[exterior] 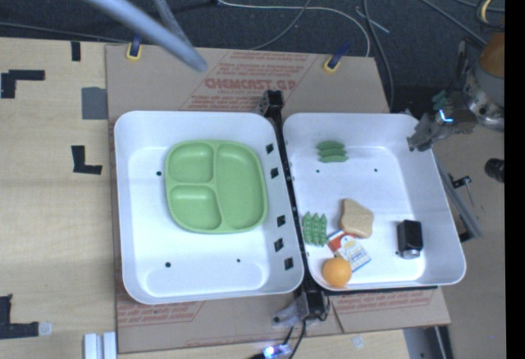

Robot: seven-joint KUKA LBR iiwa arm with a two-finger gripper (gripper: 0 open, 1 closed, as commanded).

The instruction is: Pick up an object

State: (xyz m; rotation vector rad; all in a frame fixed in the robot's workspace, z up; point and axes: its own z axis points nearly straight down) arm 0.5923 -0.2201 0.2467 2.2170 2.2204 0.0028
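Gripper [425, 134] sits over the right bin's [426, 185] top-right rim; can't tell its state, nothing visibly held. Objects lie in that bin: orange [335, 271], bread slice [357, 218], black block [409, 237], green pods [331, 152]. Green tray [217, 186] in left bin [139, 185].

arm [492, 62] cut by right edge; hand [428, 134] small, blurred; red-white packet [349, 249] print unreadable

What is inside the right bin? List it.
Inside the right bin: green pods, green beans, bread slice, orange, small packet, black block. Under them: hidden.
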